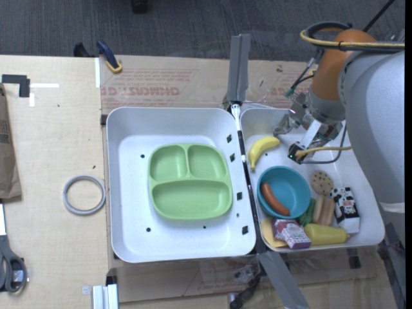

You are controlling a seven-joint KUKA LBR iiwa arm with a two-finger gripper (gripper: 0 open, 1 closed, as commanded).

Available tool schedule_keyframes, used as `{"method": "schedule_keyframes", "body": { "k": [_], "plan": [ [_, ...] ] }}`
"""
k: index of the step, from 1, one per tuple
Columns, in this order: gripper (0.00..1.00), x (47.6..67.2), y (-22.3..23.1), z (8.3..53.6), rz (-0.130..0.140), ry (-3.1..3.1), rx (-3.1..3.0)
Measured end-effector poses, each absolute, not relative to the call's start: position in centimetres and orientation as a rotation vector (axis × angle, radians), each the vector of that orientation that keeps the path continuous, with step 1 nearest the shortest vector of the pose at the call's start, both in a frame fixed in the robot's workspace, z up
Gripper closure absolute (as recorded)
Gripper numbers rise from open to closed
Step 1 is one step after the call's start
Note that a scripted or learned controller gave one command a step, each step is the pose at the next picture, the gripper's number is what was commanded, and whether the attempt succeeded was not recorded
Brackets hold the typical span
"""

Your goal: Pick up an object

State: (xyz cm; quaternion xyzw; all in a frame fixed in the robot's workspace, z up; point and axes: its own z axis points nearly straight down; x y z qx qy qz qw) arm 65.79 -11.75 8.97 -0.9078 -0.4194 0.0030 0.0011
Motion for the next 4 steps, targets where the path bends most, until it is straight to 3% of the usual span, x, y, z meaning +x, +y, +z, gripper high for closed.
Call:
{"method": "schedule_keyframes", "body": {
  "k": [1,2,3,4],
  "plan": [
    [0.0,61.9,-13.0,9.0,0.006,-1.739,-2.612],
    [0.0,58.8,-8.0,18.9,0.007,-1.764,-2.596],
    [0.0,62.7,-10.2,9.0,0.005,-1.896,-2.502],
    [0.0,58.2,-10.4,9.0,0.002,-2.243,-2.197]
  ]
}}
